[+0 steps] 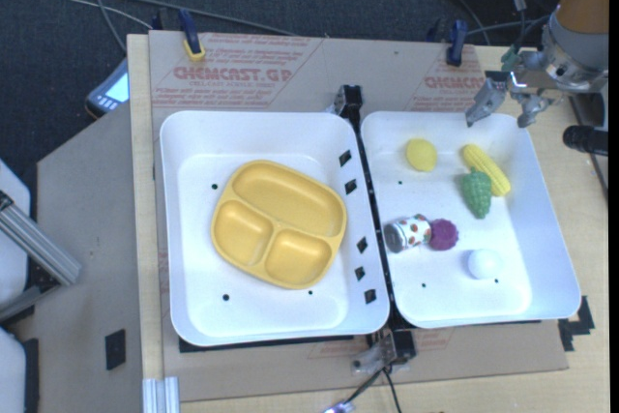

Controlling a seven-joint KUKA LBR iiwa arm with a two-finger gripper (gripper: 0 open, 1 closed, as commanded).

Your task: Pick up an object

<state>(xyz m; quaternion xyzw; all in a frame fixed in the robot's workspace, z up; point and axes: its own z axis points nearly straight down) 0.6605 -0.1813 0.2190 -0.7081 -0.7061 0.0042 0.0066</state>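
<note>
Camera view showed my gripper [504, 103] hanging over the far rim of the right bin [551, 237], its two fingers spread apart with nothing between them. Every candidate lay in that bin: a yellow lemon [421, 155] near the far side, a corn cob [486, 169] just beside and touching a green broccoli piece [476, 192], a small printed can [409, 233] lying on its side against a purple ball [443, 234], and a white egg [482, 263] toward the near side, hard to tell from the white floor. The left bin [184, 237] held a yellow divided plate [279, 223]. I judged the main risk to be the crowding: coming down on the corn could have caught the broccoli too, or pushed one aside, leaving my fingers closing on air. The can and the round pieces looked likely to roll away under a glancing touch. Starting so close to the rim, I also risked clipping the bin wall on a descent.
</note>
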